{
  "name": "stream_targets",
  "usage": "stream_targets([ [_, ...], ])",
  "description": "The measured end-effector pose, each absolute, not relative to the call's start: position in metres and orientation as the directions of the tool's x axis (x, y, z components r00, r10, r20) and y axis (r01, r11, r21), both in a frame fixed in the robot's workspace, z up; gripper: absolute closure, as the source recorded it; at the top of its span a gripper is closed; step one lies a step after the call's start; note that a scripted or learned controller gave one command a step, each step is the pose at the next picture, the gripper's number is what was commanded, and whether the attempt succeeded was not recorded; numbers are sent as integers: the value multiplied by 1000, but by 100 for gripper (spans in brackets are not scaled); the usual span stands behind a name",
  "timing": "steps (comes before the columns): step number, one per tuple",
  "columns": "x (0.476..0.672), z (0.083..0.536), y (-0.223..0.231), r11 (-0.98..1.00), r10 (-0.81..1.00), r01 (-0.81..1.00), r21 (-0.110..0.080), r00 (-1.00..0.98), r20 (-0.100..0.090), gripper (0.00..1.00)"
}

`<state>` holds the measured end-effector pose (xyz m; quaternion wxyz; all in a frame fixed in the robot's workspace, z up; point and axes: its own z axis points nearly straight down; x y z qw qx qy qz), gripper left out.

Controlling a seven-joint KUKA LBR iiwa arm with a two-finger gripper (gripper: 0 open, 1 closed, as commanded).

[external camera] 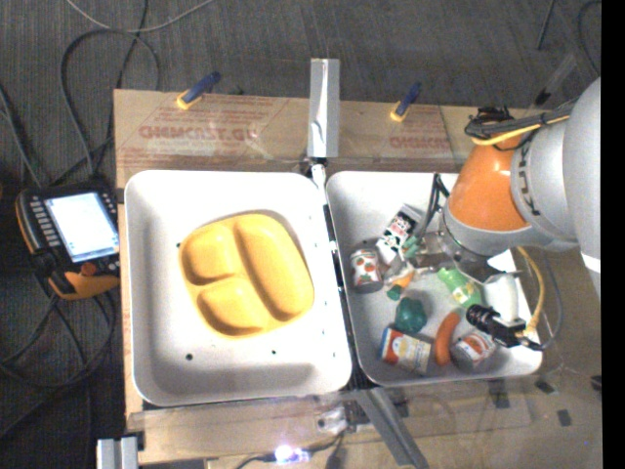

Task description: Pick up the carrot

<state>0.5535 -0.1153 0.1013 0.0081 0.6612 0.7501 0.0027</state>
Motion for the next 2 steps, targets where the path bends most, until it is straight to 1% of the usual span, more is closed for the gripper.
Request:
stream_targets([
  [1,518,183,-72,19,1000,1000,-3,-19,0,100],
  [2,535,184,-67,202,979,979,-2,-202,-2,100],
])
